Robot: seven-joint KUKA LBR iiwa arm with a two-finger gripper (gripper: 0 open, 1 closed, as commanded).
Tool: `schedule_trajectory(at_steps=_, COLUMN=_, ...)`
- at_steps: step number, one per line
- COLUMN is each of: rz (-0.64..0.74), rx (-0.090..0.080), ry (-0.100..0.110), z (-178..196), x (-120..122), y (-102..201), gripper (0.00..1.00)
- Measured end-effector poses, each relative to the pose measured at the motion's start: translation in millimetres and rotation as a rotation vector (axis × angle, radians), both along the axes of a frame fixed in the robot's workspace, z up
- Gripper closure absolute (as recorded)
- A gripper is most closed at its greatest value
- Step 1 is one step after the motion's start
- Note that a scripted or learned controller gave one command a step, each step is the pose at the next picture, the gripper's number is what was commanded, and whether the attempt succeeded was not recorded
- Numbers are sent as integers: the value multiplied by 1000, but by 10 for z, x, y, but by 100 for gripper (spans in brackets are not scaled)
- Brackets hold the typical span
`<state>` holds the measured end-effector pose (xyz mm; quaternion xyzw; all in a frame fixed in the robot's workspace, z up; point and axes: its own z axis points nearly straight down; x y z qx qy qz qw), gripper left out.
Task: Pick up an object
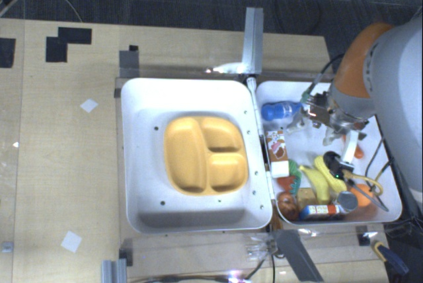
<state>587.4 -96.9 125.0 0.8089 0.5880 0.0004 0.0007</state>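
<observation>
Gripper (336, 137) low over right bin (394, 203), above its upper middle; finger state impossible to tell, nothing visibly pinched. Candidate objects piled along bin's near and left side: banana (320, 178) just below gripper, blue bottle (280, 110) at upper left, red-capped tube (322, 211) by near wall. Yellow divided tray (205, 155) alone in left bin (142, 143).

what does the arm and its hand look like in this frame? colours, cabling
The arm is a bulky, rounded pale grey shell with an orange band above the wrist. Below the band sits a darker metallic wrist block, with thin black cables looping beside it. The hand is small, with pale slim parts; finer detail is too blurred to tell.
</observation>
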Motion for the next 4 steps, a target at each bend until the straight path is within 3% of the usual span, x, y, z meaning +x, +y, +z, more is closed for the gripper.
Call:
schedule_trajectory(at_steps=1, rz=274, rx=-1, ry=-10, z=-365, x=-332, y=-214, gripper=0)
schedule_trajectory(at_steps=2, rz=507, rx=-5, ry=-8, z=-373, x=130, y=-303, gripper=0)
schedule_trajectory(at_steps=3, rz=859, rx=-3, ry=-1, z=-76, x=-216, y=-941, gripper=0)
schedule_trajectory(at_steps=4, rz=861, rx=-2, ry=-1, z=-81, x=-214, y=-929, gripper=0)
